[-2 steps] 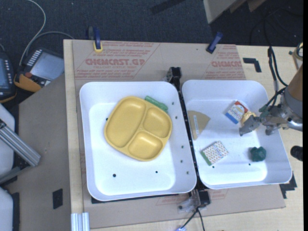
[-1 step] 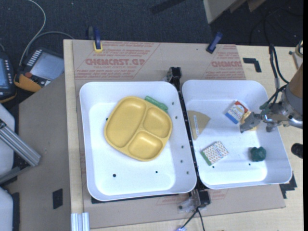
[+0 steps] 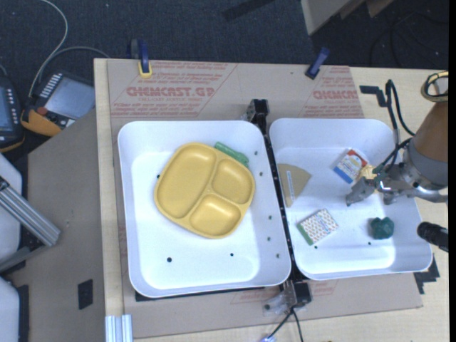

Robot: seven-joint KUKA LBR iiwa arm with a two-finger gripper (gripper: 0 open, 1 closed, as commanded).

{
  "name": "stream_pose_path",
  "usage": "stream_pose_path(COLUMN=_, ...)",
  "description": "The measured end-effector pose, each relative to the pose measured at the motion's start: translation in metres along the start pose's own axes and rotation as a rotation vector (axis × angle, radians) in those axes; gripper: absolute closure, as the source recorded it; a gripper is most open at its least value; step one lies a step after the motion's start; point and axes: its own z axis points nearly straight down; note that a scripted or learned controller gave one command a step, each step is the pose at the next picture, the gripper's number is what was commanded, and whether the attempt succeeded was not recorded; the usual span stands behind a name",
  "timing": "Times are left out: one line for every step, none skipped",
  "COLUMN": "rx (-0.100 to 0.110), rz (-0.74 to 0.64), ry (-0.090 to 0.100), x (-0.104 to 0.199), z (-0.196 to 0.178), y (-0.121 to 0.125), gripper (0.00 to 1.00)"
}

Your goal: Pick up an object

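Yellow divided plate [image 3: 205,189], 3 compartments, centre of left bin [image 3: 135,248], a green item [image 3: 231,153] tucked at its far edge. Right bin [image 3: 342,266]: tan card wedge [image 3: 293,180] near the left wall; patterned packet [image 3: 318,226] near side; blue-and-white packet [image 3: 350,165] far side; dark green lump [image 3: 382,227] right. Gripper [image 3: 371,189] low between blue-and-white packet and lump, nothing visibly held; finger state cannot be told. Advice: centre squarely over 1 isolated item, likely the lump, and descend clear of the bin wall
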Motion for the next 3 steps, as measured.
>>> stream_pose_path(rx=0.001, rz=0.0, ry=0.001, x=0.001, z=0.054, y=-0.001, gripper=0.0)
stream_pose_path(rx=-0.007, rz=0.001, ry=-0.003, x=0.0, z=0.04, y=0.001, gripper=1.0)
stream_pose_path(rx=-0.012, rz=-0.002, ry=-0.005, x=0.004, z=-0.009, y=0.01, gripper=1.0)
